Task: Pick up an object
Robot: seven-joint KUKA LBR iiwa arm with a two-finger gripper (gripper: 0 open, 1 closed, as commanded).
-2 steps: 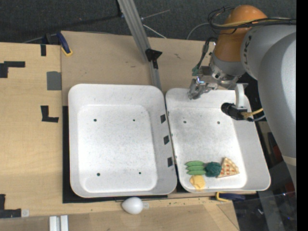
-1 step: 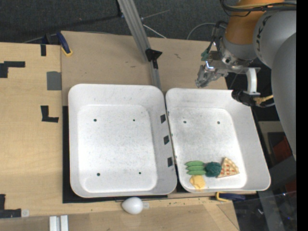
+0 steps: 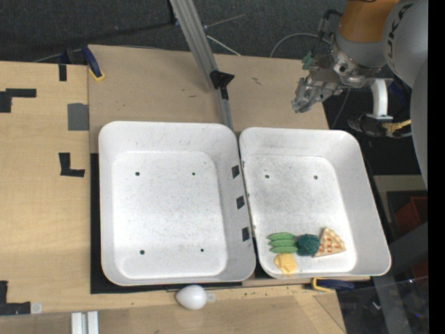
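Several small toy foods lie bunched in the near corner of the right bin (image 3: 361,186): a green pea pod (image 3: 281,240), a dark green broccoli piece (image 3: 306,243), a pizza slice (image 3: 330,243) and a yellow piece (image 3: 285,261). My gripper (image 3: 306,97) hangs high beyond the far edge of the right bin, well away from them, with nothing seen between its fingers.
The left bin (image 3: 111,186) stands beside the right one, its floor bare. A white egg-shaped object (image 3: 191,297) lies on the bench in front of the left bin. A grey metal pole (image 3: 201,47) slants in from the top to the bins' junction.
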